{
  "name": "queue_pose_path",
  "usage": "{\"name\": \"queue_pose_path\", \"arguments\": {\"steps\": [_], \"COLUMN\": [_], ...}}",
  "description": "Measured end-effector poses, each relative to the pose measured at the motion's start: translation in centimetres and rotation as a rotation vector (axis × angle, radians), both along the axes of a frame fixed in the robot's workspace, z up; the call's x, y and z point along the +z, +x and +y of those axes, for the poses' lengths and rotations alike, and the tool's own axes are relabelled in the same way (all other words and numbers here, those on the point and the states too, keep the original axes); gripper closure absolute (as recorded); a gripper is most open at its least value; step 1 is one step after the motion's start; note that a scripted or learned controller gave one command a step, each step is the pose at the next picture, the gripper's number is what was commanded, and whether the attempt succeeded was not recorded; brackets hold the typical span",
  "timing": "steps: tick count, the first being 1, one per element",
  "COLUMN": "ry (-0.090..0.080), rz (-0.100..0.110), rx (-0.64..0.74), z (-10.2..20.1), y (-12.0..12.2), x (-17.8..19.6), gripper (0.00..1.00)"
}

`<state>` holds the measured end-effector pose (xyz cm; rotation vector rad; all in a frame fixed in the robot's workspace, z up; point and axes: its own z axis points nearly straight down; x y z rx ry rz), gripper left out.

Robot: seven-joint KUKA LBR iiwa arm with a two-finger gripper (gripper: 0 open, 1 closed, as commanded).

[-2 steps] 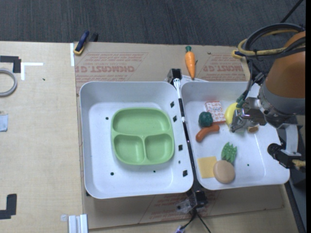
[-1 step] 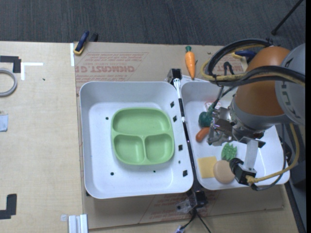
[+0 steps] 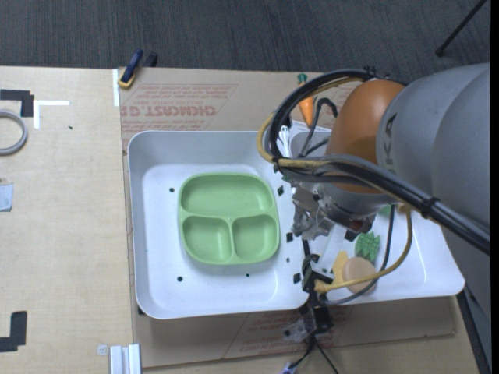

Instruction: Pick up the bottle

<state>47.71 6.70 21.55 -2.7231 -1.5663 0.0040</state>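
My gripper hangs low over the near left part of the right bin, close to the wall shared with the left bin. The arm's grey body and orange band cover most of it. A white elongated object, possibly the bottle, pokes out from under the wrist, and I cannot tell whether the gripper touches it. Beside it lie a green ridged item and a tan round item with a yellow piece.
The left bin holds a green three-compartment plate. An orange object shows at the right bin's far edge behind the cables. Black and yellow cables loop around the wrist. Cardboard lies under both bins.
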Motion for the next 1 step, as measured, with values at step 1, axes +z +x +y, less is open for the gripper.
{"name": "queue_pose_path", "arguments": {"steps": [1], "ry": [0.0], "rz": [0.0], "rx": [0.081], "z": [7.24], "y": [0.0], "x": [0.67], "gripper": [1.0]}}
